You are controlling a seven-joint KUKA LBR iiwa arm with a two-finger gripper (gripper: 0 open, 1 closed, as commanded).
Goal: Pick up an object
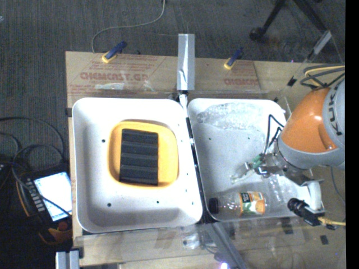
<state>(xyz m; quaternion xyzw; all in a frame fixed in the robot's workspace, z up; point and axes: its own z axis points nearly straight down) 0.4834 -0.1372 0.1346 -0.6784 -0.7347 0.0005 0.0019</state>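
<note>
Wooden bench (123,77) on dark carpet (45,27); clear plastic bottle (238,204), orange-labelled, lies in right white bin (224,150). Gripper (263,167) state: cannot tell.

Red printing runs along the cardboard sheet (129,74) at the back of the counter; it seems to begin "CHEM", though the rest is too faint to read. A second red patch on the cardboard's right part (near the clamp) is illegible. The plastic bottle (238,204) carries an orange label, unreadable.

Right bin's (224,150) middle lies open; bottle (238,203) lines its near wall.
</note>
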